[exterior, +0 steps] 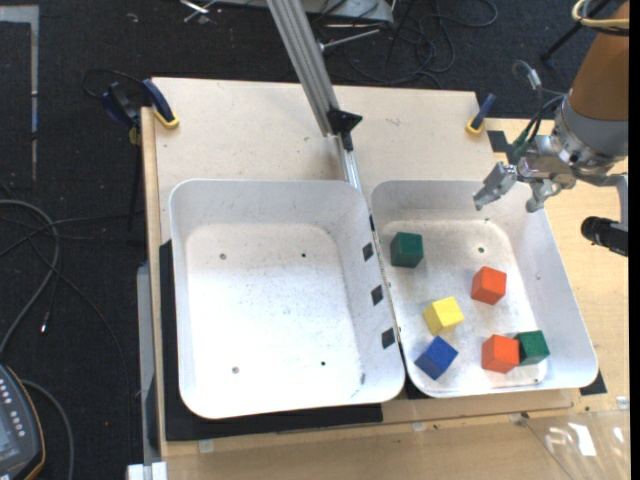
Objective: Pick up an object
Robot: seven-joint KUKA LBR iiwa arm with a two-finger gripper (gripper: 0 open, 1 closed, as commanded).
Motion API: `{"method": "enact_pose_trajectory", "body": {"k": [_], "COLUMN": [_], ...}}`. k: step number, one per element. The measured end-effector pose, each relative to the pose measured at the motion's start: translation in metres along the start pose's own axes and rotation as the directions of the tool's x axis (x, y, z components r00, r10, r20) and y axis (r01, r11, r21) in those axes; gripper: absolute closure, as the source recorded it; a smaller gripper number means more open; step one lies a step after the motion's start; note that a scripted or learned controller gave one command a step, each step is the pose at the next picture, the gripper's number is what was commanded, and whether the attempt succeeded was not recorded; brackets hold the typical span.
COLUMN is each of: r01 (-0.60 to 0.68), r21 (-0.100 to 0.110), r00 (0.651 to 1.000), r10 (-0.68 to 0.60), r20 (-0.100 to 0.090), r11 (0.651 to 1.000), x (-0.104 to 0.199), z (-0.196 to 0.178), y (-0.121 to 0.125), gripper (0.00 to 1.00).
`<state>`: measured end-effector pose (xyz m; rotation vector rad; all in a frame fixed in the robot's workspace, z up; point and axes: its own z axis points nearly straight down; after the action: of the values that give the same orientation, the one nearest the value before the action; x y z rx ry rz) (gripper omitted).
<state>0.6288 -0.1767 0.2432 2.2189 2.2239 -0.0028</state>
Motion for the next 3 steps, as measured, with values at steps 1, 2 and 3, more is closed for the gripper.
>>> {"method": "enact_pose_trajectory", "body": {"k": [1,2,3], "r01": [-0.004,-0.003,0.003], "r21": [0.007,-0.002,-0.002], "r00": [1.000,1.000,1.000], "r10": [0.004,0.003,-0.003], "r20": [-0.003,0.000,-0.002], "r11": [1.000,1.000,1.000], "x": [-0.008,0.010,0.065], "z": [0.150,0.147,0.147], "y": [-0.029,-0.061,-0.087], "gripper": [0.00,0.00,0.00]}}
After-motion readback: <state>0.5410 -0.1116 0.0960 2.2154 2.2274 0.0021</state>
